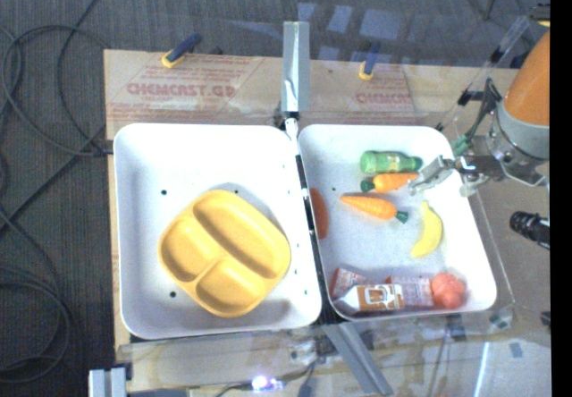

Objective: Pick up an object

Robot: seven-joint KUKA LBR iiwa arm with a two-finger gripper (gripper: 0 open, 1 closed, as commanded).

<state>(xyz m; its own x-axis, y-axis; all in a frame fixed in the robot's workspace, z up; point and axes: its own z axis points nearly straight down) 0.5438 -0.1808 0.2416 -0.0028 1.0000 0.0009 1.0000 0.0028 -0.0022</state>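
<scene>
Just left of tool (435, 173): sm. carrot (394, 181).

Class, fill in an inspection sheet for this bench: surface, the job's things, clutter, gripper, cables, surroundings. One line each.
Surface: two white bins side by side, left bin, right bin, on a cardboard-covered bench.
Job's things: right bin holds a green bottle, two carrots, a banana, a tomato, a juice carton.
Clutter: yellow divided tray in the left bin.
Gripper: gripper over the right bin's far right corner, beside the upper carrot.
Cables: several on the floor.
Surroundings: grey carpet, two clamps.
</scene>
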